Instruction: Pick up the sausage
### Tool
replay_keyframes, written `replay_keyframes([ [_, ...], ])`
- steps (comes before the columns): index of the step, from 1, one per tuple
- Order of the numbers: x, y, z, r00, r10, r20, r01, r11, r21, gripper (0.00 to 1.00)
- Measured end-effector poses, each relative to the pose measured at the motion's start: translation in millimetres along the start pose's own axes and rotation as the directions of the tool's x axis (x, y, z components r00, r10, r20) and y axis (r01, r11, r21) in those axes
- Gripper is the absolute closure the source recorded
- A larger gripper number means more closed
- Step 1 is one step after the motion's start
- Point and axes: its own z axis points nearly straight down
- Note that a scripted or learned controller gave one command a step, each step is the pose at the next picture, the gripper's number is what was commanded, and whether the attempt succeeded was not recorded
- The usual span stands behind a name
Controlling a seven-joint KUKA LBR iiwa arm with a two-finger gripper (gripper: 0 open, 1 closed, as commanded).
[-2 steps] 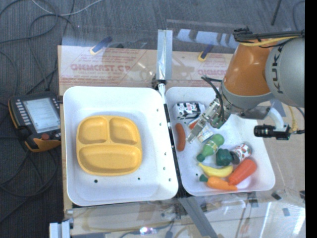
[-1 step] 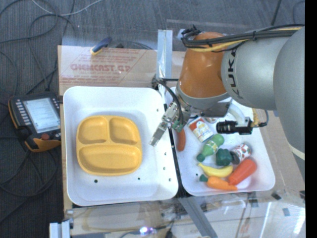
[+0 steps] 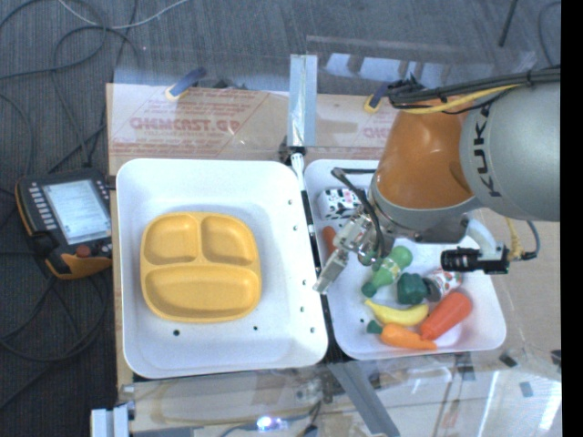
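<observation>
One arm [image 3: 455, 167] bent low over right bin [image 3: 492, 330].

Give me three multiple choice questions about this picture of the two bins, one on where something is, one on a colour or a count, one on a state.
1. Where is the yellow tray?
A. left bin
B. right bin
C. on the floor

2. What colour is the banana?
A. red
B. yellow
C. blue

3. How many compartments does the tray have?
A. one
B. three
C. six

Answers:
1 A, it lies flat in the left bin.
2 B, yellow, lying in the right bin near the carrots.
3 B, two small sections above one wide one.
</observation>
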Motion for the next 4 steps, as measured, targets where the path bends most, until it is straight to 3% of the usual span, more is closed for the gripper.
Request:
replay_keyframes([
  [1,2.8,1.8,-0.1,0.998,-0.057,0.001,0.057,0.998,0.0,0.0],
  [2,-8.3,-60.4,0.0,0.999,-0.041,0.0,0.041,0.999,0.0,0.0],
  [3,-13.1,3.0,0.3,0.995,-0.1,0.001,0.1,0.995,-0.002,0.0],
  [4,-22.0,-66.2,-0.2,0.997,-0.076,0.001,0.076,0.997,0.0,0.0],
])
